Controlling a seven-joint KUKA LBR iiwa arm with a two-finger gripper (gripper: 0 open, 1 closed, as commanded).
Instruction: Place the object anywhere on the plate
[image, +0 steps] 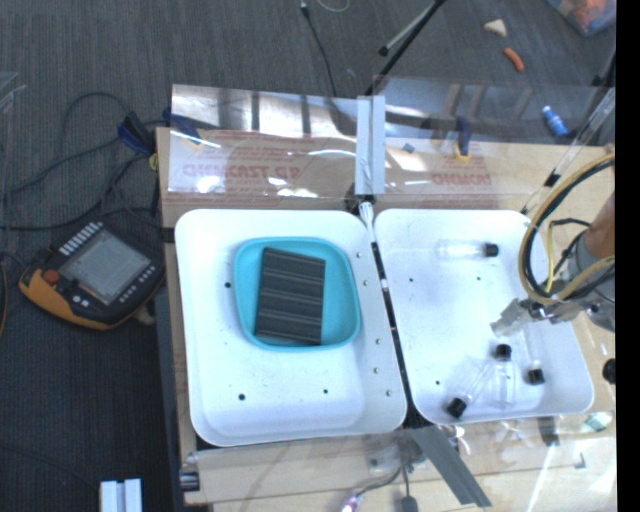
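A dark grey ribbed rectangular block (291, 295) lies flat on the teal plate (342, 322), roughly at its middle. The plate sits in the left white bin (205, 330). My gripper (514, 319) hangs over the right side of the right white bin (430, 300), far from the plate, and nothing shows in it. The arm and its yellow and black cables (545, 245) come in from the right edge.
Several clear vials with black caps lie in the right bin: one near the back (466, 250), others at the front right (500, 352), (534, 376), (457, 406). A ridge where the two bin rims meet (380, 290) runs between plate and gripper. A handheld control pad (95, 272) lies on the floor to the left.
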